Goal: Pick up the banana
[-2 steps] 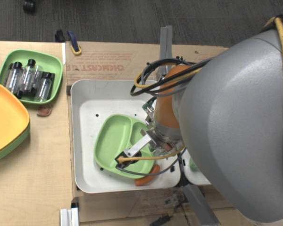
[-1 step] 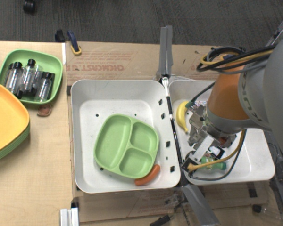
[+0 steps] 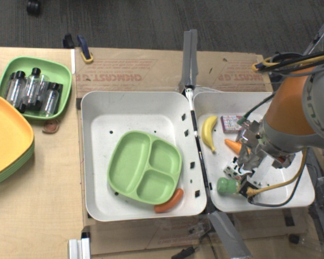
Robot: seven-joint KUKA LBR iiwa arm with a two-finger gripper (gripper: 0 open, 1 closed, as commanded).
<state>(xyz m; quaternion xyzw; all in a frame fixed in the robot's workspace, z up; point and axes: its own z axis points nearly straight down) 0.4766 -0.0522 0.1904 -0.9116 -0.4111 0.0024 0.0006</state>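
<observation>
The yellow banana lies in the right bin, close to its left wall, curved and lying free. My gripper hangs low over the middle of that bin, below and to the right of the banana and apart from it. Its tip is just above a green object near the bin's front left. An orange carrot lies between the banana and the gripper.
A small pink-purple box sits behind the carrot. The left bin holds a green divided plate and a red sausage. On the bench at far left stand a green tray of bottles and stacked yellow plates.
</observation>
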